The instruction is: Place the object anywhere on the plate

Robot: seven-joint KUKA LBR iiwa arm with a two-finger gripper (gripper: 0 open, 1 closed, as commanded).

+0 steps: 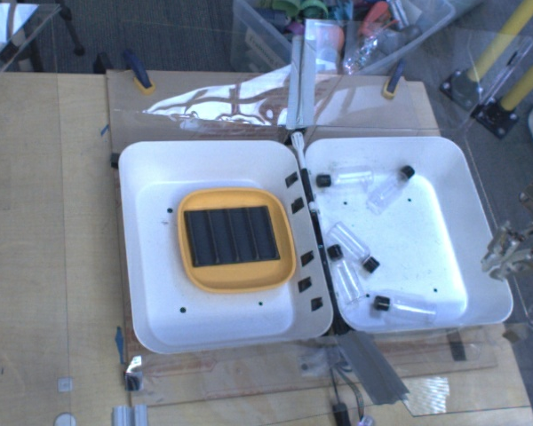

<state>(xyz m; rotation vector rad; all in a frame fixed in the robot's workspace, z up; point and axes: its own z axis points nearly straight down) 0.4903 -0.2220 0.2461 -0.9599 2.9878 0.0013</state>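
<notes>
Yellow plate (237, 278) with a dark ribbed centre lies in the left bin (151, 238), well away from the gripper (513, 254), which shows as a pale metallic shape at the far right, just off the outer rim of the right bin (453, 202). Whether its jaws stand wide or narrow cannot be told, as the shape is blurred and small. Nothing is seen between them. Five clear vials with black caps lie scattered in the right bin. Nearest the jaws is the bottom vial (403, 305). Farther off are a vial beside the top corner (390, 189), a top vial (345, 178), and two close to the divider (351, 242) (342, 273). Behind the bins stands a clear tub (338, 7) of coloured items.
</notes>
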